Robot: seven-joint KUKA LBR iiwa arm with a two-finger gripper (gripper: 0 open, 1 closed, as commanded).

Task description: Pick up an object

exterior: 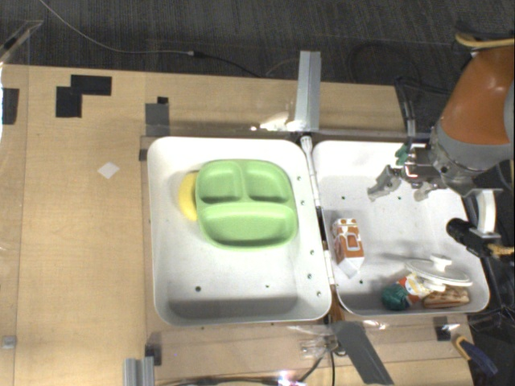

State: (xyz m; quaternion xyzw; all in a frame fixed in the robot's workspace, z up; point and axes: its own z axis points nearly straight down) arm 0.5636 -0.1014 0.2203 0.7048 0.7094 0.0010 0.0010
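Hovering over the right bin [483,296], nothing grabbed yet.

Gripper [392,179] up near the bin's far side, fingers spread apart with nothing between them. Closest pick by the look of it: the small orange-and-white packet [348,242], lying against the bin's left wall, below and a bit left of the gripper in the view, long axis running roughly near-to-far. Cluttered pile [430,284] in the near right corner sits well apart. Green divided tray [245,202] over in the left bin [173,288], out of the way.
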